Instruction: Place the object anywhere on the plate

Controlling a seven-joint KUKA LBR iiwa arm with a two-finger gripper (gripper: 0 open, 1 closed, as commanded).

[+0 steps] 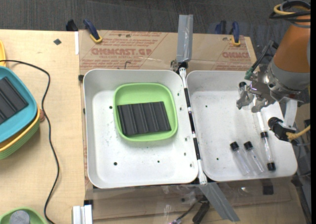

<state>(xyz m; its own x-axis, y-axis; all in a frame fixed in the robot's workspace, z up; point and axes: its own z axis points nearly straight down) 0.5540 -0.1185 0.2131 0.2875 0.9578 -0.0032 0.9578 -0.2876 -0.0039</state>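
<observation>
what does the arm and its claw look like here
The arm enters from the right: a rounded grey body with a broad orange band above the wrist. Yellow and black cables loop over its top, and another yellow cable runs beside a black fitting lower down. The claw is a compact cluster of silver-grey metal parts with small dark details, hanging off a darker wrist section.

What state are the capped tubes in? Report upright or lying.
Lying. The three capped tubes rest flat on the right bin floor, their clear lengths stretched along it.
</observation>
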